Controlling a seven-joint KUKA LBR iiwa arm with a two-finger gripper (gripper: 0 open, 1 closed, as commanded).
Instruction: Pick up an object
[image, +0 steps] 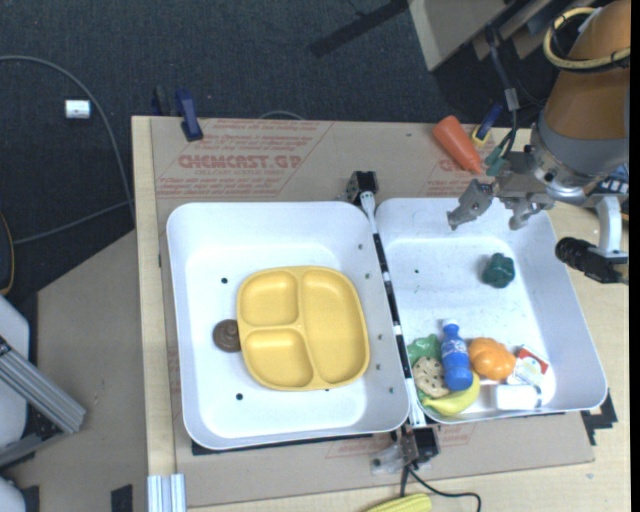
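The grey two-finger pincer (496, 205) hangs spread and empty over the far edge of the right shallow white bin (570, 330), a small dark-green lumpy object (498, 269) lying on the bin floor just below it, well apart from the heaped toy food (468, 370) nearer the camera

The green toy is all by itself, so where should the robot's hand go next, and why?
Probably a short move toward the near side of the right bin, then down over the green toy. The gripper hangs above the bin's far end with nothing between its spread jaws, and that toy lies alone, closest.
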